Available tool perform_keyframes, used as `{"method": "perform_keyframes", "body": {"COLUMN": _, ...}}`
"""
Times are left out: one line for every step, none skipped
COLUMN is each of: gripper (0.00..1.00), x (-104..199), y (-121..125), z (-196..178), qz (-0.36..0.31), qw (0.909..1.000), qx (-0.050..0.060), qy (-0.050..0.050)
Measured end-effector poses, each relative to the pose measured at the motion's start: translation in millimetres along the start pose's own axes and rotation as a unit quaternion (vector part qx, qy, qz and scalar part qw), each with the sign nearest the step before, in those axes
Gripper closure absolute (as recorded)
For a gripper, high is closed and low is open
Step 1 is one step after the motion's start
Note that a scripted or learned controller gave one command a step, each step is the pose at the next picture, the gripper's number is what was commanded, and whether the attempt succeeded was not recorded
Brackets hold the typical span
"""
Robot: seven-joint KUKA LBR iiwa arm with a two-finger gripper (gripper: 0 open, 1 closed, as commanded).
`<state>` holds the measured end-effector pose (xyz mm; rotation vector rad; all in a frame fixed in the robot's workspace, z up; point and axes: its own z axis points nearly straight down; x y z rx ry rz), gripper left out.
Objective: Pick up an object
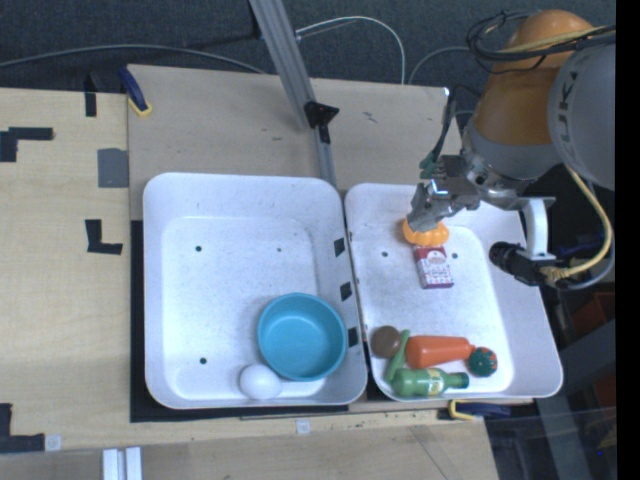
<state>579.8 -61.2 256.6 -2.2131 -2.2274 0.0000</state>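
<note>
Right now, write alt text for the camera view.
The gripper sits down over an orange object at the far end of the right bin, beside a small red box. Toy food clusters at that bin's near edge; the left bin holds a blue bowl and white ball.

Bench (230, 138): pale wood top, with a lighter wooden board (50, 258) adjoining on its left, marked with dark tape pieces (100, 236). Directly on the bench: two shallow white bins side by side, touching along their inner edges – left bin (170, 268), right bin (520, 338). A dark mat (137, 318) shows under the left bin's outer edge. A blue-and-yellow clamp (135, 93) sits at the bench's far left corner. A grey slanted pole (285, 53) meets the bench near the bins' far edge
</note>
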Motion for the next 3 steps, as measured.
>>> {"method": "perform_keyframes", "body": {"gripper": 1.0, "x": 51, "y": 10, "z": 0, "qz": 0.0, "qw": 1.0, "qx": 0.0, "qy": 0.0}}
{"method": "perform_keyframes", "body": {"gripper": 1.0, "x": 108, "y": 19, "z": 7, "qz": 0.0, "qw": 1.0, "qx": 0.0, "qy": 0.0}}
{"method": "perform_keyframes", "body": {"gripper": 1.0, "x": 156, "y": 16, "z": 34, "qz": 0.0, "qw": 1.0, "qx": 0.002, "qy": 0.0}}
